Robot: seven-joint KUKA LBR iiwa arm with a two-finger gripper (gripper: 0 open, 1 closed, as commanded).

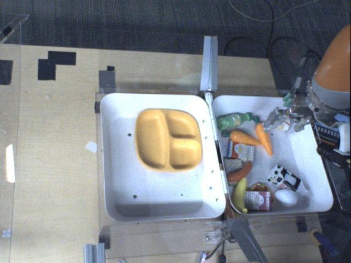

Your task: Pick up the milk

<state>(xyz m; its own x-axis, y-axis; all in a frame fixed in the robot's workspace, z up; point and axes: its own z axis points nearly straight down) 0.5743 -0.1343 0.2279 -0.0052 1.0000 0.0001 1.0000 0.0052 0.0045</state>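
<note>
Gripper (281, 115) at upper right of the right bin (307, 147); jaw state unreadable. Milk (283, 177) sits lower right, well apart from it.

Light is even and fairly bright, coming from overhead; no hard shadows. The left bin (118, 163) shows a soft grey gradient along its near wall, w/ mild sheen on the yellow tray (167, 138). A white glare streak sits on the surface (49, 163) at far left. Pic is low-res and a bit soft overall; small items in the right bin (315, 163) blur together. Slight bowing toward edges.
</note>
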